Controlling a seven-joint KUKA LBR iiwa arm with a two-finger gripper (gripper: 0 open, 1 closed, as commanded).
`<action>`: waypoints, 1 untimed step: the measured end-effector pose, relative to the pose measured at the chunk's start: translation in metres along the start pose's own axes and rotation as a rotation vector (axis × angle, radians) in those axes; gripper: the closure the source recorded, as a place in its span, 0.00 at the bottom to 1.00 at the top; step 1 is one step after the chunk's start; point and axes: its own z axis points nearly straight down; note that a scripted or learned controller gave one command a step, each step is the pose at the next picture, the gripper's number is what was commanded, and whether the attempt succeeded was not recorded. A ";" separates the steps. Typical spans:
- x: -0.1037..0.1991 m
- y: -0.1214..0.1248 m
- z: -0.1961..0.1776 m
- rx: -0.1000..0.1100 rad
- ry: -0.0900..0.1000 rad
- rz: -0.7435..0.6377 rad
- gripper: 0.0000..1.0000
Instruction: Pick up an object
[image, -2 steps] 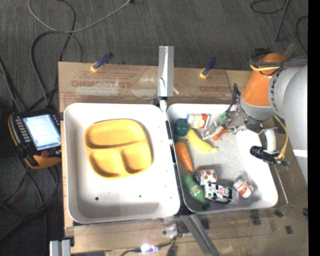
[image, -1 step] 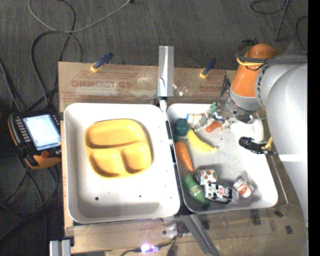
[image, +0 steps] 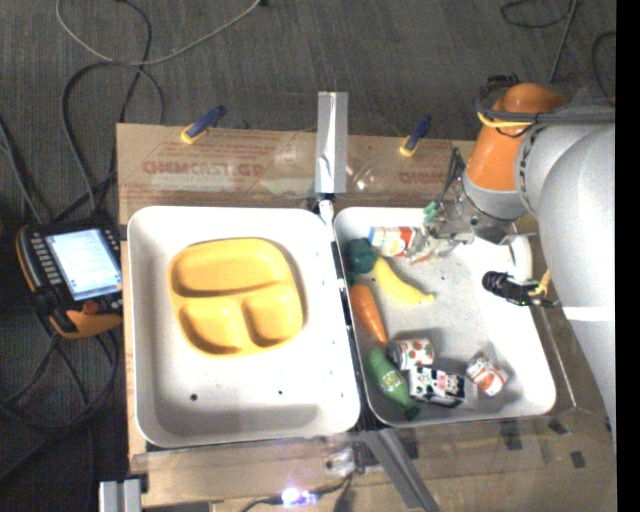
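My gripper (image: 438, 236) hangs low over the back of the right bin (image: 520, 330), under the orange-banded wrist. Just to its left lies a small white and red bottle (image: 392, 240), on its side against the back wall; whether the gripper touches it I cannot tell. A yellow banana (image: 403, 283) lies in front of the bottle. A dark green object (image: 355, 256) sits by the left wall, with an orange carrot (image: 368, 312) below it. Nearer the front are a green cucumber (image: 388, 377) and three small red and white cartons (image: 412, 352) (image: 438, 385) (image: 487, 374).
The left bin (image: 150, 400) holds a yellow compartment tray (image: 237, 293). A handheld pendant with a lit screen (image: 75, 262) lies left of the bench. The grey arm body (image: 580, 220) covers the right bin's right side. Clamps and a metal post (image: 331, 140) stand behind the bins.
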 end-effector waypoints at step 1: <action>0.032 0.005 -0.091 -0.014 0.008 0.153 1.00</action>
